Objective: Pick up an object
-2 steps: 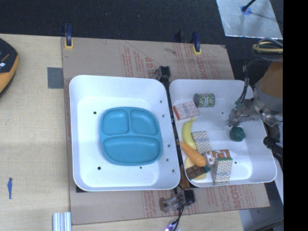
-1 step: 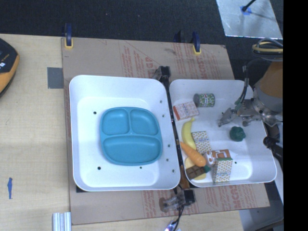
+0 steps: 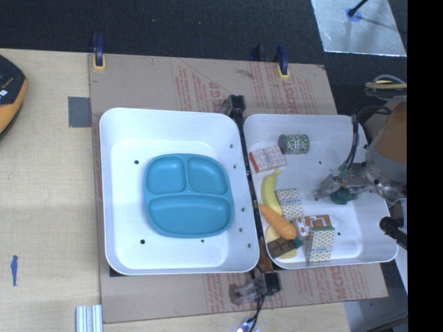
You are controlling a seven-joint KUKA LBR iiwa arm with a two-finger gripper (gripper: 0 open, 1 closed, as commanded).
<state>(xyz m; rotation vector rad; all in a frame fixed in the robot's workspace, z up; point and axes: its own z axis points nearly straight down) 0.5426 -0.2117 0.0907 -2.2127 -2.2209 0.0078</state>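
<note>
My gripper (image 3: 340,187) hangs low over the right side of the right bin (image 3: 370,254), at the end of the arm reaching in from the right. A small dark green object (image 3: 340,198) lies right at its tip, partly covered by it. Further left in the same bin are a green-labelled can (image 3: 294,144), a small red-and-white box (image 3: 266,159), a banana (image 3: 270,192), a carrot (image 3: 278,221), a patterned packet (image 3: 290,203), a brown-and-white carton (image 3: 315,223) and a green-patterned carton (image 3: 320,245).
The left bin (image 3: 118,137) holds a blue divided plate (image 3: 188,194). A black clamp (image 3: 236,105) sits at the top of the seam between the bins, and another (image 3: 255,288) at the bottom. A yellow-and-black device (image 3: 8,92) lies at the bench's far left.
</note>
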